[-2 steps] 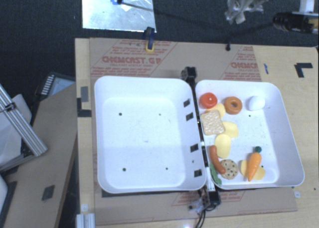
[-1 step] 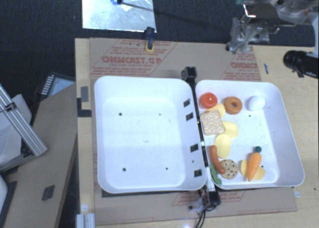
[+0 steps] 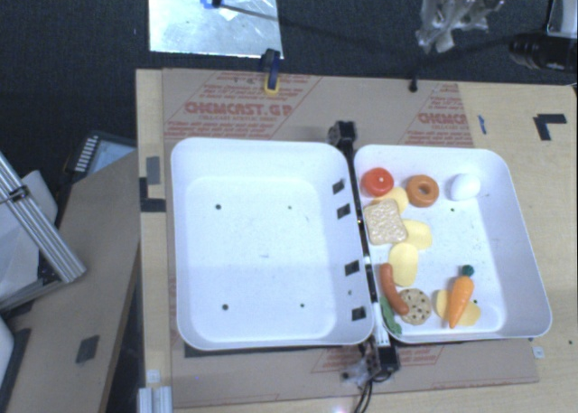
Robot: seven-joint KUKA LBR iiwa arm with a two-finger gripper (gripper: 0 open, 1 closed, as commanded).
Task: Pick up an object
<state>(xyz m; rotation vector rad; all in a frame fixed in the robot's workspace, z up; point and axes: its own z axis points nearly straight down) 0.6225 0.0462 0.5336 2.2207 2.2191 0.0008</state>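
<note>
While the gripper (image 3: 449, 15) hung at the upper right of the frame, beyond the bench's far edge, its state could not be told. Toy foods lay in the right bin (image 3: 519, 221): a tomato (image 3: 377, 181), doughnut (image 3: 422, 190), white egg (image 3: 464, 186), cracker (image 3: 385, 220) and carrot (image 3: 461, 298). To its left sat the left bin (image 3: 253, 239).

Both bins, the left bin (image 3: 253, 248) and the right bin (image 3: 506, 248), are showing plain white. In the right one a tomato (image 3: 377, 181) is glowing red, a doughnut (image 3: 422, 190) is looking brown, an egg (image 3: 464, 186) white. A cracker (image 3: 385, 220) is showing speckled tan, a carrot (image 3: 461, 298) orange with a green top, and a cookie (image 3: 414, 305) brown with dark dots.
</note>
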